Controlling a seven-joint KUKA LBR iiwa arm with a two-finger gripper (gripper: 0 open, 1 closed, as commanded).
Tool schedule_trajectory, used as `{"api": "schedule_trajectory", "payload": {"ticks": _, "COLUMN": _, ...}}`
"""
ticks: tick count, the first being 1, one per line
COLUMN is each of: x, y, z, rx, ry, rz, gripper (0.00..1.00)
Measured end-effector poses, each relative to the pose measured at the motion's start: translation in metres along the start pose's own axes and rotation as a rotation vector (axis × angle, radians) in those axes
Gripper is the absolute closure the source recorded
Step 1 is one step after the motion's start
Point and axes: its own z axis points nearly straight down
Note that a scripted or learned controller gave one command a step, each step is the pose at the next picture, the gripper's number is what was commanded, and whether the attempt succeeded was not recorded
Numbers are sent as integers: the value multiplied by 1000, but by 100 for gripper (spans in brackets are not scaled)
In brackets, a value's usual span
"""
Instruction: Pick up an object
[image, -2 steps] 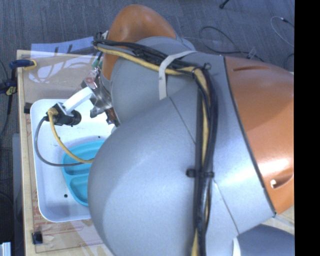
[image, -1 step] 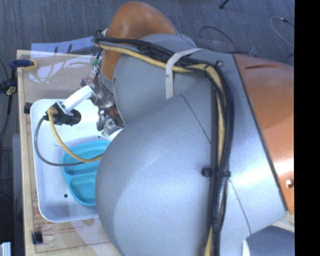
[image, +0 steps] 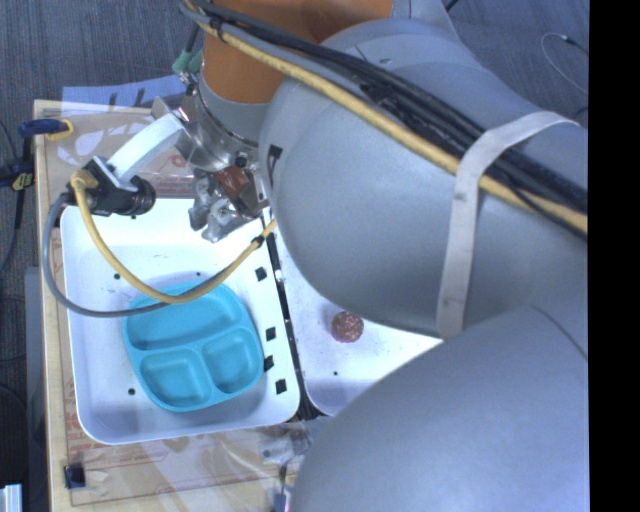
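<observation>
The big grey arm (image: 420, 200) covers most of the bench, its gripper (image: 222, 205) hanging over the far edge of the left shallow white plastic bin (image: 90, 400). How the jaws stand I cannot tell; something small and reddish-brown sits at the wrist hardware, too blurred to call a held thing.

To do this step well, I judge the gripper should come down squarely over one item, straddling a rim or edge rather than a flat face.

In the left bin, below and just left of the jaws, lies a light-blue three-compartment plastic tray (image: 192, 348), flat. In the right white bin (image: 385, 355), below and right of the jaws, rests a small brownish-pink ball (image: 347, 326), likely the easier pick.
</observation>
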Motion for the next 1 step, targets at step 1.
{"api": "schedule_trajectory", "payload": {"ticks": 1, "x": 92, "y": 20, "z": -19, "rx": 0, "ry": -1, "rz": 158, "gripper": 100}}
